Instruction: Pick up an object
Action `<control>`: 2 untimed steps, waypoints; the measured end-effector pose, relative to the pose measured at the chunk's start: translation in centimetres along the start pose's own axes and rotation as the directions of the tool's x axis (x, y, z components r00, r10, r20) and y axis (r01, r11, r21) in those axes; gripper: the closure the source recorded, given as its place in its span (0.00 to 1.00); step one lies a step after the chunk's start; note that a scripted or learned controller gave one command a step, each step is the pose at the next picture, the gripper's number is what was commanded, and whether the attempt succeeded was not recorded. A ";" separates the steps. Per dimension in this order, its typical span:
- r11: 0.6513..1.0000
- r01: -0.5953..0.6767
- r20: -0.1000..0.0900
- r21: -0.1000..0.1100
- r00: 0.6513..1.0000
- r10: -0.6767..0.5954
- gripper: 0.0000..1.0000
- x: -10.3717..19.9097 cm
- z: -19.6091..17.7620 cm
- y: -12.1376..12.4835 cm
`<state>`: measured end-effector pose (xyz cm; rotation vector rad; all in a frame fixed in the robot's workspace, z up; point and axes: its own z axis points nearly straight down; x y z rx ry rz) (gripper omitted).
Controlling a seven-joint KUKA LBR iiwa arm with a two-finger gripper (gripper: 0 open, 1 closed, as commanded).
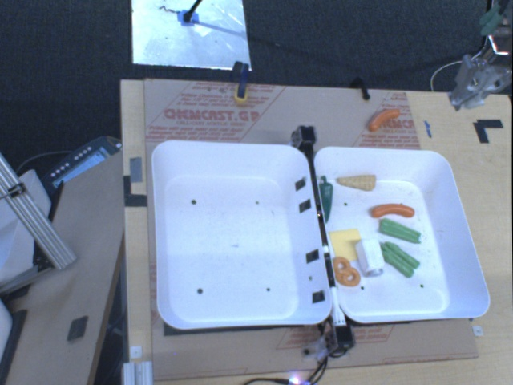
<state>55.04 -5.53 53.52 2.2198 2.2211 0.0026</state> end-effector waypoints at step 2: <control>1.000 -0.001 0.000 -0.001 1.000 0.001 1.00 -2.1 0.0 -5.5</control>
